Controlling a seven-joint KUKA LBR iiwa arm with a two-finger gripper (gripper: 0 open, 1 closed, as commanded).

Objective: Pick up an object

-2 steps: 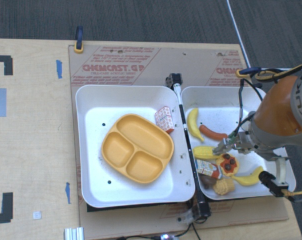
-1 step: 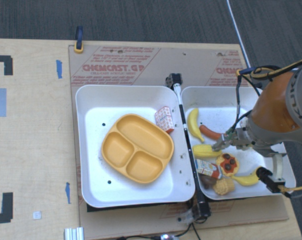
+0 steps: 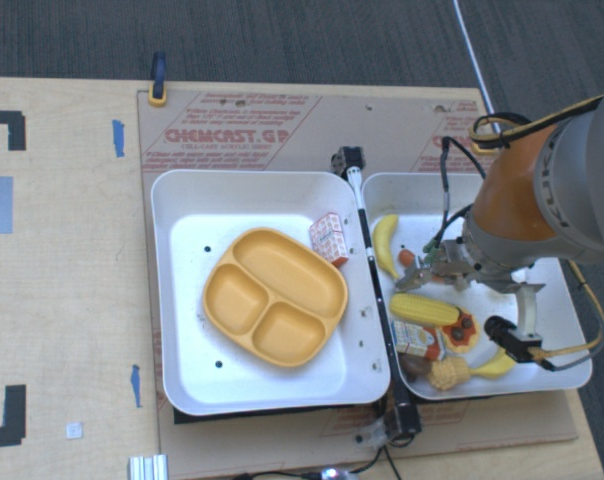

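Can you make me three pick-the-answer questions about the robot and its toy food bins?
1. Where is the yellow plate?
A. in the left bin
B. in the right bin
C. on the wooden bench

2. How many sections does the plate have?
A. two
B. three
C. five

3. Where is the claw?
A. over the left bin
B. over the dark floor
C. low over the right bin

Answers:
1. A, the plate lies inside the left bin.
2. B, its ridges split it into one long section and two smaller ones.
3. C, the claw is just above the corn cob, near the banana, inside the right bin.
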